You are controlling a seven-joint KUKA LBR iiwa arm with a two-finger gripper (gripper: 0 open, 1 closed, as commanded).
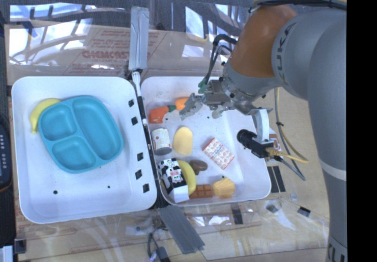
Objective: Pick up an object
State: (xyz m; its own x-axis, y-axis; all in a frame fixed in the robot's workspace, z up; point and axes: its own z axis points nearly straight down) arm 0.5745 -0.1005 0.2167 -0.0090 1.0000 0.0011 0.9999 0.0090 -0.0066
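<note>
Two white bins sit side by side: the left bin (23, 196) carries one blue tray (79, 132) with one yellow banana (39, 111) at its upper-left rim. The right bin (250, 187) carries about ten small toys, among them a carrot (181, 103), a can (160, 140), a lemon (183, 140), a patterned box (218, 153) and a cow carton (172, 176). The gripper (203, 105) hangs over the right bin's upper edge, just beside the carrot; whether its fingers are spread or clenched cannot be told, and nothing shows between them.

Two white bins: the left bin (23, 196) far left of the tool (203, 105), the right bin (259, 187) under it. One blue divided plate (79, 133). Two bananas: one banana (41, 110) by the plate, another banana (188, 177) below-left of the tool. One carrot (181, 103), one can (161, 140), one patterned packet (218, 153).
</note>
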